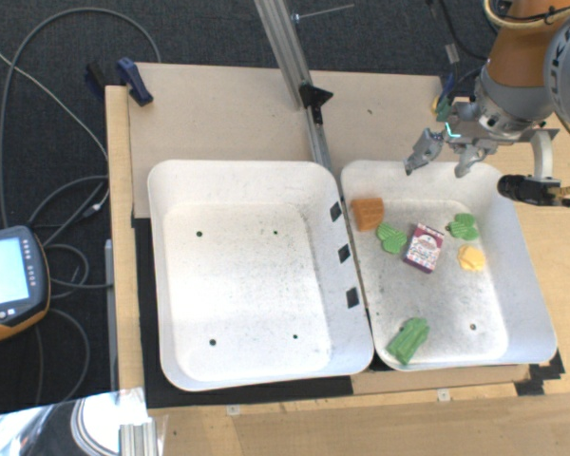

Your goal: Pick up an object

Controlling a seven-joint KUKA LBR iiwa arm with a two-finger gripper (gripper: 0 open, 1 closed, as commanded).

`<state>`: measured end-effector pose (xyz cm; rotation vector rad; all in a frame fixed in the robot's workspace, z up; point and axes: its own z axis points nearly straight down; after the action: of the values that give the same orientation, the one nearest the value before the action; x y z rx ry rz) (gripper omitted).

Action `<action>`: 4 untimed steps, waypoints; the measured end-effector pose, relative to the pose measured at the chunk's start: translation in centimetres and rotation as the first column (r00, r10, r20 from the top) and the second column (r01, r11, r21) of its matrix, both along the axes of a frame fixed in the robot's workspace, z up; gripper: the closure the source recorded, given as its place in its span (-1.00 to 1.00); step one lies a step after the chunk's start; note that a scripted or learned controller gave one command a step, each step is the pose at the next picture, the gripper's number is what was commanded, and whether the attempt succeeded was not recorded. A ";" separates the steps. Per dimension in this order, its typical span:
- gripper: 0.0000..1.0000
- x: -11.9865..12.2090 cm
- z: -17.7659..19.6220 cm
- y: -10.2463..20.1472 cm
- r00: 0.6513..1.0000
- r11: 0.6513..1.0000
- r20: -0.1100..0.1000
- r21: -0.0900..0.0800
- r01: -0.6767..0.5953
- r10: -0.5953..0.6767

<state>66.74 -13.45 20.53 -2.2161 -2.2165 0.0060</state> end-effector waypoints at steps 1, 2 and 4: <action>-1.00 0.1 0.3 0.0 1.000 1.000 0.004 -0.002 -0.001 0.001; -1.00 -0.9 -5.4 0.0 1.000 1.000 0.001 -0.001 0.000 0.000; 1.00 -0.7 -9.1 0.1 1.000 1.000 0.011 -0.002 -0.001 0.001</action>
<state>66.01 -13.33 11.44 -2.2220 -2.2235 -0.0034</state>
